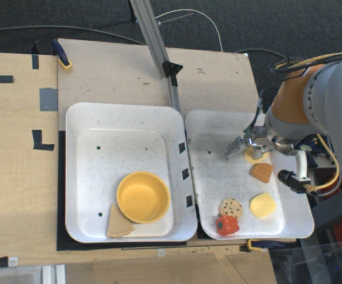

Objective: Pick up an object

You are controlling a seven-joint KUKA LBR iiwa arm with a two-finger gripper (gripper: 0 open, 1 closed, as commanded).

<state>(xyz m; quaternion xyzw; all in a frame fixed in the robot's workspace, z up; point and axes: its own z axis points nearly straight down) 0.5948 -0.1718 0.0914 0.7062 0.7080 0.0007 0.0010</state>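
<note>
On the bench the left bin holds a yellow bowl near its front edge, with a tan wedge of something like bread tucked just beside and partly under the bowl's lower left side. A grey pole slants down toward the gap between the bins. The right bin holds a red tomato-like piece at the front, a speckled cookie touching it just behind, a pale yellow lump to their right, and an orange-brown chunk farther back. The arm's jaws hang low over the bin near a small yellow piece; whether they are spread or pinching it, I cannot tell.
</note>
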